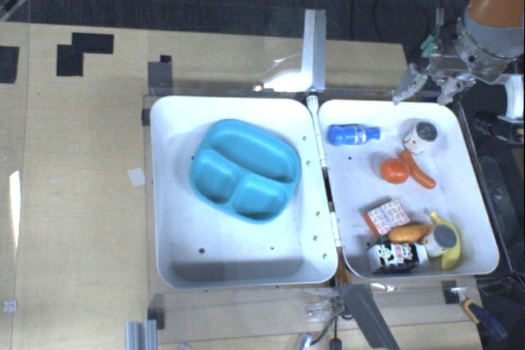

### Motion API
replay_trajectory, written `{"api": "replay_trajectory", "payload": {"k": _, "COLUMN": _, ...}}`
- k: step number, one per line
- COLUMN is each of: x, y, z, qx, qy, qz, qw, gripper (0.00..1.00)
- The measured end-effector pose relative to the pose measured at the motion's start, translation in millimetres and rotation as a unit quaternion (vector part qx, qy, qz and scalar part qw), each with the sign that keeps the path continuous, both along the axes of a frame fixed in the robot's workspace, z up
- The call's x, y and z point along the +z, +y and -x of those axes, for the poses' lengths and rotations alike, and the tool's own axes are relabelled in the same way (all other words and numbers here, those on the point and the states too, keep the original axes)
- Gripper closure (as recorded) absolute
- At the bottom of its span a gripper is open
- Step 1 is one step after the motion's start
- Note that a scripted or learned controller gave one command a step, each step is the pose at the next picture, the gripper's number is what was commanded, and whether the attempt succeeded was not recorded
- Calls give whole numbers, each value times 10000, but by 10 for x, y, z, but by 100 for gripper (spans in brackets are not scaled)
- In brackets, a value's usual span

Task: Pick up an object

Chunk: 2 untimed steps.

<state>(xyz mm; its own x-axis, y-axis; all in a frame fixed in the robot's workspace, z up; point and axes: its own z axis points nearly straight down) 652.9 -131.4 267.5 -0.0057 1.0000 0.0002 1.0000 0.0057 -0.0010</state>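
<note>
My gripper (428, 88) hangs over the far rim of the right bin (480, 201), its two fingers spread apart and open, with nothing between them. Below it in that bin lie a blue bottle (353, 134) on its side, a small white cup with a dark top (422, 133), an orange ball-like fruit (394, 170) and an orange carrot-like piece (422, 175). Nearer the front are a red-and-white checkered box (386, 216), a bread roll (408, 234), a black-and-white can (396, 256), a grey disc (444, 237) and a banana (449, 252).
The left bin (176, 242) holds a blue divided plate (244, 170). A metal post (314, 53) stands behind the wall between the bins. Cables and black hardware sit at the right of the bench.
</note>
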Motion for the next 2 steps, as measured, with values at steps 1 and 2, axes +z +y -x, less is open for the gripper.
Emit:
{"api": "replay_trajectory", "payload": {"k": 1, "x": 718, "y": -191, "z": -62, "qx": -1553, "qy": -31, "qz": 8, "qw": 9879, "gripper": 0}}
{"api": "replay_trajectory", "payload": {"k": 2, "x": -779, "y": -279, "z": -166, "qx": -1796, "qy": -8, "qz": 5, "qw": 9837, "gripper": 0}}
